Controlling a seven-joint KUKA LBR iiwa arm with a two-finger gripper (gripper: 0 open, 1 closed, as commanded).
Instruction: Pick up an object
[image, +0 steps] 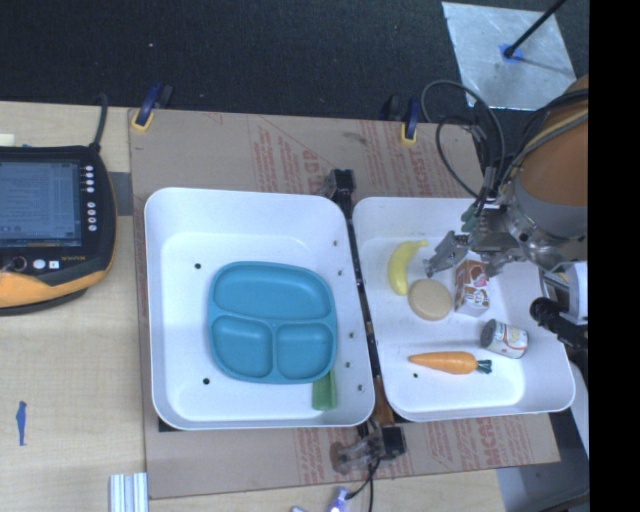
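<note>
On the desk (80, 400) two white bins sit side by side: the left bin (170, 300) holds a blue tray (270, 320) with a green block (323, 392) at its 5 o'clock. In the right bin (540, 395) lie a banana (403, 265), a tan disc (430, 299), a packet (472, 287), a can (503, 339) and a carrot (445, 363). The end effector (455, 250) hangs at the bin's 12 o'clock, just above the packet, and a tablet (45, 215) lies at the desk's 9 o'clock.

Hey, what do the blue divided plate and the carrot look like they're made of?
The blue divided plate looks like moulded plastic: even colour, rounded compartment walls, a soft matte sheen. The carrot is probably a plastic toy, judging by its smooth, uniformly orange body and tidy dark green stub; the view is too coarse to rule out a real one.
</note>
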